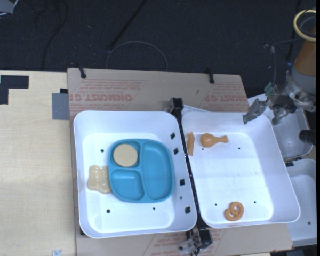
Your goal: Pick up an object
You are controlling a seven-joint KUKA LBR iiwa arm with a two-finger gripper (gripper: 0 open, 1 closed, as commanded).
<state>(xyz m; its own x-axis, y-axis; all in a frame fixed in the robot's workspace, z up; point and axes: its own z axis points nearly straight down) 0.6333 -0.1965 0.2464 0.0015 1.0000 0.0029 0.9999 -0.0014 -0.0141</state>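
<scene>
Nearest the camera, a pretzel [234,211] lies flat near the front edge of the right bin [288,196], well apart from everything else. In the left bin [82,207], a blue tray [146,183] occupies the middle; a tan disc [125,154] sits in its rear left compartment, and a pale cracker [98,179] lies on the bin floor, touching the tray's left edge.

Further back in the right bin, a drumstick [213,140] lies on its side, with an orange strip [191,143] just beside it against the dividing wall. Both lie loose and unobstructed, so either looks a fair candidate for picking.

Furthest, the gripper [268,109] hangs above the right bin's rear right corner, fingers spread apart with nothing between them. No object is held. My judgement: the arm is parked clear of the bins, and the pick has not yet begun.
</scene>
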